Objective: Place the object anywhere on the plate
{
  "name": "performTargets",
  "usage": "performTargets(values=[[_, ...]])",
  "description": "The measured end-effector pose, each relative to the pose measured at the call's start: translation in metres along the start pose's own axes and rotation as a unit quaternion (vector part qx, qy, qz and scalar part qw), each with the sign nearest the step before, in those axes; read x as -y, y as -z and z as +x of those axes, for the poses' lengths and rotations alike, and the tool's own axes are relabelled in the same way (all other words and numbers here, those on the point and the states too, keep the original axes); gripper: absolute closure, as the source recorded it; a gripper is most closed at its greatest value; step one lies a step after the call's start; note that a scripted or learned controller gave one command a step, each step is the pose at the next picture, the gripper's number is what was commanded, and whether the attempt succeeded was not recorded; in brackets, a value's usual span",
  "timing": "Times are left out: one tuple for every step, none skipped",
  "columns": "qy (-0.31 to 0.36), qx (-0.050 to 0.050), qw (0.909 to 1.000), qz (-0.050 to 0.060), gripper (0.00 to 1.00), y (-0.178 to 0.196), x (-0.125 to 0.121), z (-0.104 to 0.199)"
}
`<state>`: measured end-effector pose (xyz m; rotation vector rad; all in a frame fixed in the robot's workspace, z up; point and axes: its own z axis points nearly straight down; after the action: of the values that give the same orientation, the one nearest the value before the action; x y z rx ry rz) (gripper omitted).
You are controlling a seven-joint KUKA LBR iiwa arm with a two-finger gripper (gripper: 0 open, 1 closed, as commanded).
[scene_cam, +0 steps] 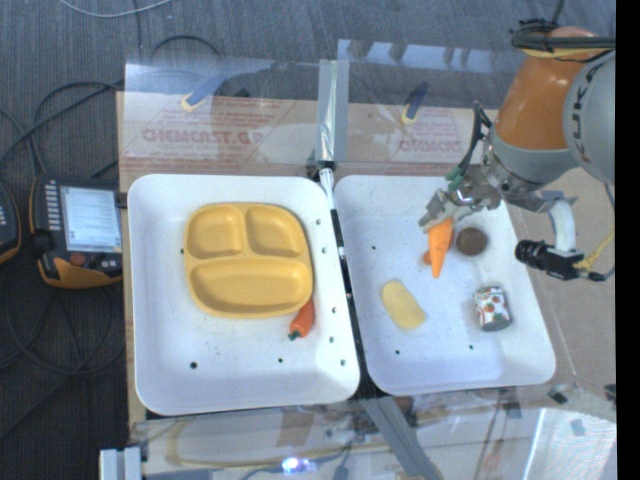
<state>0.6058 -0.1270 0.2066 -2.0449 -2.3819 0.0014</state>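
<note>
A handheld control unit (80,230) with a lit screen lay on the floor at the far left, cables trailing around it. Next came the left bin (150,368), and in it sat a yellow plate (248,258) with three compartments, all of them bare. Just off the plate's lower right corner, touching or nearly touching its rim, lay a small red pepper (303,319) with a green stem, on the bin floor rather than on the plate.

A metal divider (330,118) rose between the two bins. In the right bin (460,368), a pale yellow oval piece (403,304) lay near the left of the floor. Above and to its right was the carrot (438,247), orange and pointing its tip downward, with its broad top right at the gripper (449,204). The fingers reached down onto that top end, but whether they were clamped on the carrot or merely touching it could not be told from this angle. A small brown round thing (471,240) sat just beside the carrot, and a small printed can (491,308) lay lower right, well apart. The arm (550,98) came in from the right.
</note>
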Motion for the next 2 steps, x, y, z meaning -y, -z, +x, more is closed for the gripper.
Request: performTargets(values=[[0.106,0.000,0.9944,0.001,1.00,-0.013,-0.009,0.085],[0.012,0.000,0.9999,0.001,1.00,-0.015,-0.035,0.158]])
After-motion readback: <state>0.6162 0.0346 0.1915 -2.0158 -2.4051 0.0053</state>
